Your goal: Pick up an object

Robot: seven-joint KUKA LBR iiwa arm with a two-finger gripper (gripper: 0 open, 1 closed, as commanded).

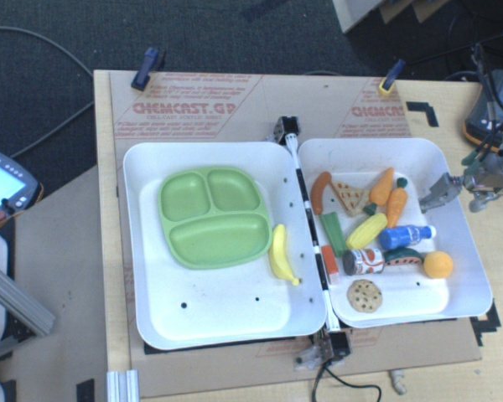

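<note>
My gripper [459,198] hangs over the right rim of the right bin [465,296], its fingers apart with nothing between them. In that bin lie toy foods: a brown sausage [319,191], a pizza slice [348,197], two carrots [384,187] [396,206], a yellow corn cob [366,230], a blue bottle [407,236], a red can [365,260], a watermelon slice [407,256], an orange [438,264] and a cookie [365,295]. The nearest things, the carrots and the bottle, sit a little to the gripper's left.
The left bin [201,308] holds a green divided plate [214,216] and a banana [281,254] by its right wall. A green stick [333,233] lies along the right bin's left wall. Clamps [145,68] [391,76] grip the bench's far edge.
</note>
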